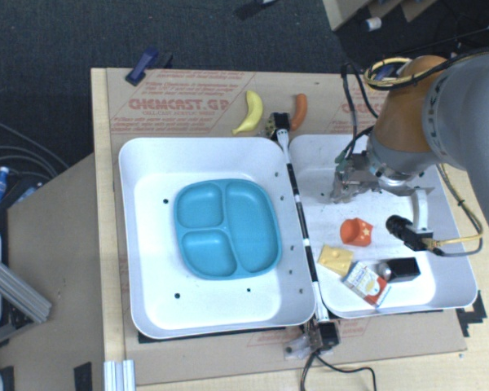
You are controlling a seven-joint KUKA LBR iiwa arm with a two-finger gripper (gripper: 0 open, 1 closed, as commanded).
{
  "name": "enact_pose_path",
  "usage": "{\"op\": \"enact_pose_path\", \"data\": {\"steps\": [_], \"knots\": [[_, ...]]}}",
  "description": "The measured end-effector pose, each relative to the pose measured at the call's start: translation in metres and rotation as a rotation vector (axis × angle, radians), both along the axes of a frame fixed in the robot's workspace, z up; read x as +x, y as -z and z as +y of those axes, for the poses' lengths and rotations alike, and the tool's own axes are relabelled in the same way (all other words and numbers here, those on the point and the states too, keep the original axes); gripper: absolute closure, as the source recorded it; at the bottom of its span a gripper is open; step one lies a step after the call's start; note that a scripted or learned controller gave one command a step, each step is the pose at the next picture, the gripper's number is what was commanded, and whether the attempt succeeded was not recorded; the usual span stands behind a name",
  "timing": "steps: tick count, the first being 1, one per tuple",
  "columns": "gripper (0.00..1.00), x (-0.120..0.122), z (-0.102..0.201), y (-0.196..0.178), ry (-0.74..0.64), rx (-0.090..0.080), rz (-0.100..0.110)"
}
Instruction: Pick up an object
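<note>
The hand (345,182) is seen lowered into the rear part of the right bin (448,287), near the wall it shares with the left bin (147,292); whether it is released or clenched cannot be told from above, and nothing is seen grasped in it. The things to be picked up are found nearer the front of the same bin, all apart from the hand. A small orange-red object (358,231) is placed closest, just in front of the hand. A yellow wedge (337,259) is set beside it, close to the dividing wall. A white and red packet (364,283) is laid just in front of the wedge, and a small black block (403,269) is seen touching the packet's right side. In the left bin a blue divided plate (226,226) is held, lying flat in the middle. Behind the bins, on the worktop (114,218), a yellow banana (249,112) and an orange carrot-shaped item (298,111) are laid near each other.
</note>
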State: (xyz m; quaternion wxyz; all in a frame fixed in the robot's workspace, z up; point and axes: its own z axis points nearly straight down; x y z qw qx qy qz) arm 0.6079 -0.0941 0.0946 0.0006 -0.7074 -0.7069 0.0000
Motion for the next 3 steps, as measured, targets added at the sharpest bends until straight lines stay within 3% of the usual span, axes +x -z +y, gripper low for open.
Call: {"op": "enact_pose_path", "data": {"steps": [1, 2, 3], "knots": [[0.0, 0.0, 0.0, 0.0, 0.0, 0.0, 0.0], [0.0, 0.059, 0.001, 0.01, -0.002, -0.001, -0.001], [1.0, 0.059, 0.001, -0.001, -0.002, -0.003, -0.004]]}}
